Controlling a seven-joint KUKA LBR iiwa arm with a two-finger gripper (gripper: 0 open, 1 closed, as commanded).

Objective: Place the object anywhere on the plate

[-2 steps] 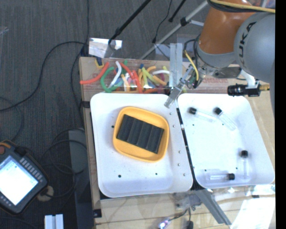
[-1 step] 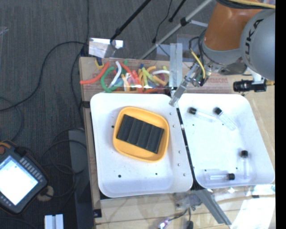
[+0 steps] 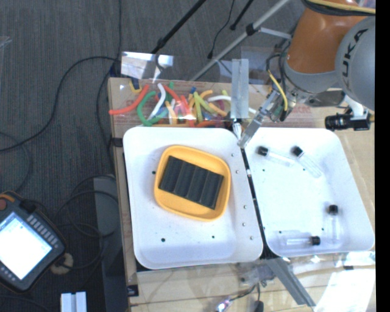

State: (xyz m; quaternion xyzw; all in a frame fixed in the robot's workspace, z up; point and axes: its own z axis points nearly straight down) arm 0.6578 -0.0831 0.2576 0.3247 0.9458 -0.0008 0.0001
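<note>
Tubes [image 3: 275, 156] lie in right bin [image 3: 304, 207]; plate [image 3: 192, 181] at 9 o'clock; gripper [image 3: 242, 137] state indiscernible.

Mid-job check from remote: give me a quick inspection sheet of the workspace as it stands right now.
Surface: two shallow white bins side by side, left bin and right bin, on a wooden bench.
Job's things: yellow plate in the left bin with a dark ribbed block on it; four clear tubes with black caps in the right bin, two near the back, two near the front.
Clutter: coloured tubing piled behind the left bin.
Grippers: gripper at the back, over the seam between the bins; finger state cannot be told.
Cables: black cables on the floor to the left.
Surroundings: handheld pendant lower left; tripod legs behind.
</note>
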